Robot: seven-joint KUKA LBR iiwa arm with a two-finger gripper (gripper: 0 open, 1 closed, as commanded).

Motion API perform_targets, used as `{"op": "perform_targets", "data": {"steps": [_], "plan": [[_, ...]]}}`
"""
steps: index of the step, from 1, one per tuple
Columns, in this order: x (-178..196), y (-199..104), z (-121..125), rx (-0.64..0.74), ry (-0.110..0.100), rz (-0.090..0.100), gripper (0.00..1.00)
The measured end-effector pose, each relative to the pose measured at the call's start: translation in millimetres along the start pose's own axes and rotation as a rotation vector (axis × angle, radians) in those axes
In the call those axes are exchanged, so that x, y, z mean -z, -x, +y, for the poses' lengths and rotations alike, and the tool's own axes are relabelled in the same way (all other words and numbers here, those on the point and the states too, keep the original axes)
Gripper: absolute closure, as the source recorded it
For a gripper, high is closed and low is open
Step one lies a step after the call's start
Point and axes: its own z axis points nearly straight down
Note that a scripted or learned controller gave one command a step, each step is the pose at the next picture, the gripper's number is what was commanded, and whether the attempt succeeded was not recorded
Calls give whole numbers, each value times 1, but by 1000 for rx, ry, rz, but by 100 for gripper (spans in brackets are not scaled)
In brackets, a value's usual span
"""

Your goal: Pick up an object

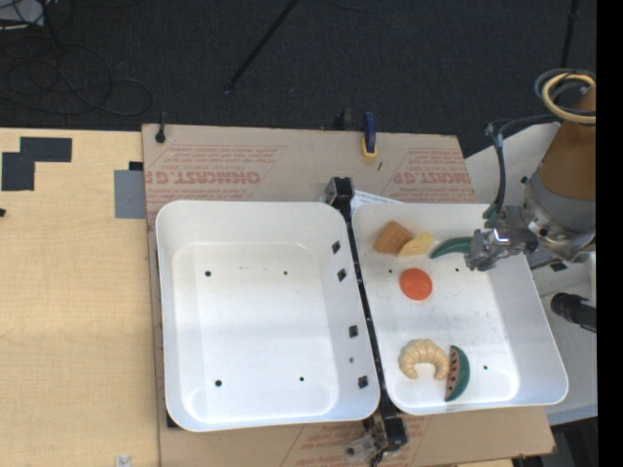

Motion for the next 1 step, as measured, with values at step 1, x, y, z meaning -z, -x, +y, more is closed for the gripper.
{"op": "perform_targets", "data": {"steps": [1], "plan": [[-93,15,-74,-7,-23,4,100]]}}
